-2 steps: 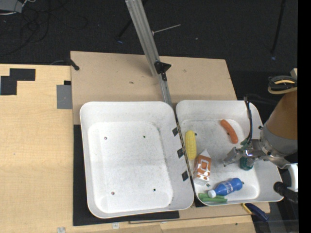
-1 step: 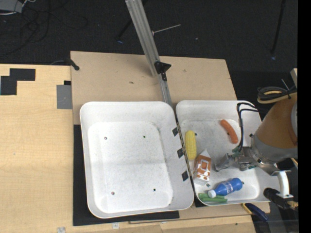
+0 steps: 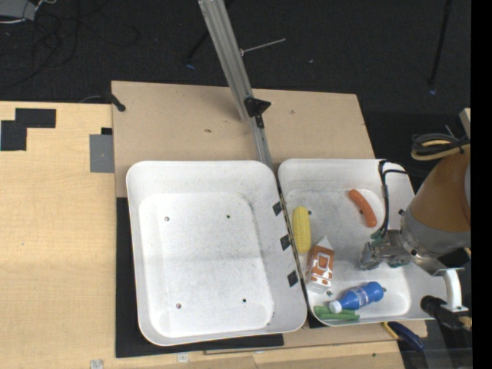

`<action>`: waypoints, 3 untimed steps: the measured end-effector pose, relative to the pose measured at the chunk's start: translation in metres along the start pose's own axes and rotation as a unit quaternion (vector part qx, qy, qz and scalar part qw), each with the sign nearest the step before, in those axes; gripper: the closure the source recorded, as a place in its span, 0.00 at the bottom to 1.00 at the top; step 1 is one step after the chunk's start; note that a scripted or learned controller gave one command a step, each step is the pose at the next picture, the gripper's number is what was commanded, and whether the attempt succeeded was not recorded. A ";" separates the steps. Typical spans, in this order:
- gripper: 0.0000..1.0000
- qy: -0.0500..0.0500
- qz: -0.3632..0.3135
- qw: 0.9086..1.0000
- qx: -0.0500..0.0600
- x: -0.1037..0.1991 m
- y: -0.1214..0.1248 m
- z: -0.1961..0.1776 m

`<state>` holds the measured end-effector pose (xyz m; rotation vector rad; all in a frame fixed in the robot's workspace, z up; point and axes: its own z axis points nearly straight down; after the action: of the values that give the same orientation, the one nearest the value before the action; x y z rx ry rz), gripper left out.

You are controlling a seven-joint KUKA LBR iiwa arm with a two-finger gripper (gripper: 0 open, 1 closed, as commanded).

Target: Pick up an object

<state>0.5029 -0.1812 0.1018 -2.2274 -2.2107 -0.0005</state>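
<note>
The right bin [image 3: 330,177] holds several objects: a yellow corn cob [image 3: 301,229] by its left wall, an orange sausage [image 3: 363,207] toward the back right, an orange and white carton [image 3: 320,267], and a blue bottle [image 3: 361,295] lying at the front beside a green item [image 3: 339,311]. My gripper [image 3: 375,256] hangs low over the right part of this bin, right of the carton, in front of the sausage and just behind the bottle. No object shows between its fingertips.
The left bin [image 3: 201,248] sits beside the right one, with black clips along the shared wall. A metal rail [image 3: 231,60] slants up behind the bins. The arm's orange band [image 3: 447,194] and a black cable [image 3: 388,187] overhang the right bin's right edge.
</note>
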 end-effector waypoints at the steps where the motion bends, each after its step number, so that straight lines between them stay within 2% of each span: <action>1: 1.00 -0.002 -0.003 1.000 -0.002 -0.008 0.006 -0.048; 2: 1.00 -0.002 -0.005 1.000 -0.003 -0.009 0.007 -0.100; 3: 1.00 0.000 -0.006 1.000 0.001 0.035 0.007 -0.099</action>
<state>0.5107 -0.1467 0.2009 -2.2138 -2.2231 0.0007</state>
